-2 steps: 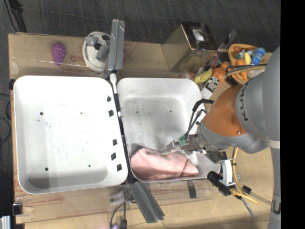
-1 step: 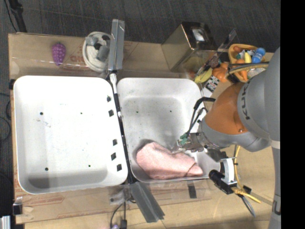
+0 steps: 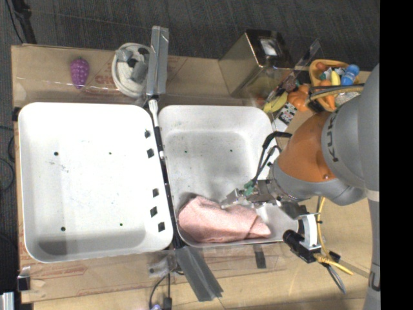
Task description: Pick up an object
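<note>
A pink cloth (image 3: 222,221) is seen lengthwise just left of the pincer (image 3: 240,197); whether it grips cannot be told.

Two white bins (image 3: 84,179) are counted on the bench (image 3: 193,70) — side by side. One pink cloth (image 3: 219,221) is seen in the right bin (image 3: 213,141). Behind the bins, one purple toy (image 3: 79,72), one white roll (image 3: 129,70) and one brown box (image 3: 248,63) are found — one of each.

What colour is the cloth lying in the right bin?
Pale pink, seen in the camera view: the cloth lies at the near edge of the right bin.
</note>
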Motion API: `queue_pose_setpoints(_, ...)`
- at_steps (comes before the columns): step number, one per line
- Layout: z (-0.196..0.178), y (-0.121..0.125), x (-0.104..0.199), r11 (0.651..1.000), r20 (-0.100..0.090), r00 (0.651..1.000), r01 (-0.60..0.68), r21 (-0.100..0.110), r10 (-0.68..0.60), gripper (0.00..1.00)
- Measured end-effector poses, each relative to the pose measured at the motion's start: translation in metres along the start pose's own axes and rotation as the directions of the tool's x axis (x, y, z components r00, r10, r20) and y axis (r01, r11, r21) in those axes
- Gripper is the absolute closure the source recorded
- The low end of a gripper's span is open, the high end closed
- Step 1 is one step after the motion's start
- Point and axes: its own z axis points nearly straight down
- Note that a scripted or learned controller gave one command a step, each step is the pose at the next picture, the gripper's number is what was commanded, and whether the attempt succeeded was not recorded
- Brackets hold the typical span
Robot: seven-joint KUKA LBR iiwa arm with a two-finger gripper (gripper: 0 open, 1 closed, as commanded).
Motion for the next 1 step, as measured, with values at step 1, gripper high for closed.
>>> queue_pose_setpoints(1, 0.0085, -0.0008, 0.0275, 0.996, 0.003, 0.996, 0.091, -0.003, -0.091, 0.0)
